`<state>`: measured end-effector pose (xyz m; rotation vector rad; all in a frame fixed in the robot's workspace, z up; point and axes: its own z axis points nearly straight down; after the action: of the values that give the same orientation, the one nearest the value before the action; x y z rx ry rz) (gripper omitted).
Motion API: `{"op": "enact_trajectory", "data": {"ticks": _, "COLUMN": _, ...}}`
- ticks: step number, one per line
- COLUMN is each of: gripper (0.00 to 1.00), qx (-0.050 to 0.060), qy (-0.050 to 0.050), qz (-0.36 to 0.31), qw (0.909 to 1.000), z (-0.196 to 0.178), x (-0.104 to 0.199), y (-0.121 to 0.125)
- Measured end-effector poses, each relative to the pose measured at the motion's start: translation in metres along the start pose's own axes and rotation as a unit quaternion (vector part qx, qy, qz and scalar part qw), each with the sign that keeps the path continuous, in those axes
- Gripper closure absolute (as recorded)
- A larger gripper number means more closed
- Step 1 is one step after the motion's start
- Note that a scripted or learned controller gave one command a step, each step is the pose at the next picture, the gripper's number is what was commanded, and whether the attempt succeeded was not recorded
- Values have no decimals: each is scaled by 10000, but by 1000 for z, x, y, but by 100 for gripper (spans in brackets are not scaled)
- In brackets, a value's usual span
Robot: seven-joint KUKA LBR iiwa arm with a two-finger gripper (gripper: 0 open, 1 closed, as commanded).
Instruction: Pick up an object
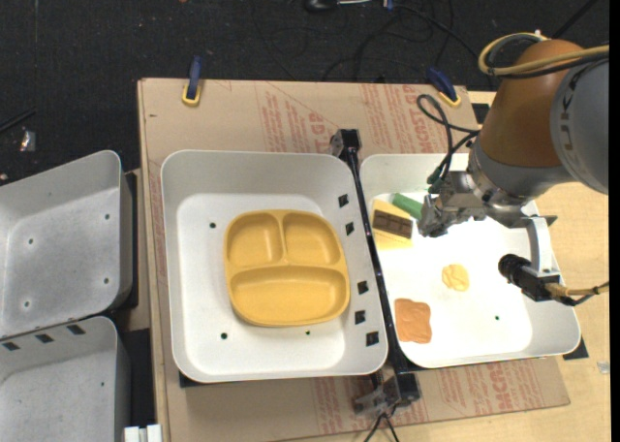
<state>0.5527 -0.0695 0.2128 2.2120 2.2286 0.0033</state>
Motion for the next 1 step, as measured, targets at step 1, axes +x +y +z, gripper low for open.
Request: {"op": "enact_trajectory", "data": {"ticks": 1, "gripper": 100, "qx": 4, "qy": 1, "qz": -1, "qw": 10000, "z": 0, "x": 42, "y": 14}}
